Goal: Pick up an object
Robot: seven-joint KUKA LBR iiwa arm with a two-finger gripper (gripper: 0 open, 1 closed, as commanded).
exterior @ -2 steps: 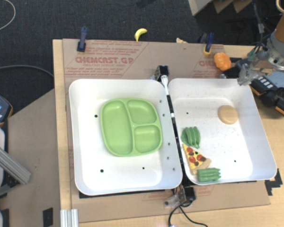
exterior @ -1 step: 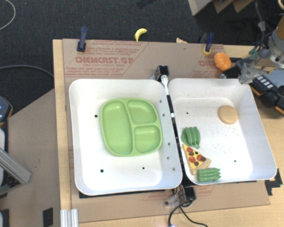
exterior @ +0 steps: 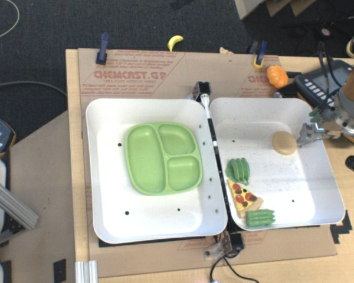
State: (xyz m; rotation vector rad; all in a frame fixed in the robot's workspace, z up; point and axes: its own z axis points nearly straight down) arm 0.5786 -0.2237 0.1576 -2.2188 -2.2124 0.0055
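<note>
A round tan object (exterior: pixel 284 142), like a small bun, lies in the right bin (exterior: pixel 318 175), towards its far right part, on the bare white floor. The tool (exterior: pixel 310 132) sits just beside it on the right, at the bin's right wall, and whether its fingers stand wide or narrow I cannot tell; nothing shows between them. The grey arm (exterior: pixel 348 108) enters from the right edge.

Nearer in the same bin, along its left wall, lie a green bean pod bundle (exterior: pixel 238 169), a toy pizza slice (exterior: pixel 244 197) just near of it, and a second green piece (exterior: pixel 260 217) at the near edge.

The left bin (exterior: pixel 106 211) holds a green divided plate (exterior: pixel 163 157) with three compartments, lying flat near the middle.

On the worktop (exterior: pixel 135 75) beyond the bins are an orange toy (exterior: pixel 277 76) at the far right and a yellow banana (exterior: pixel 174 41) at the far edge.
</note>
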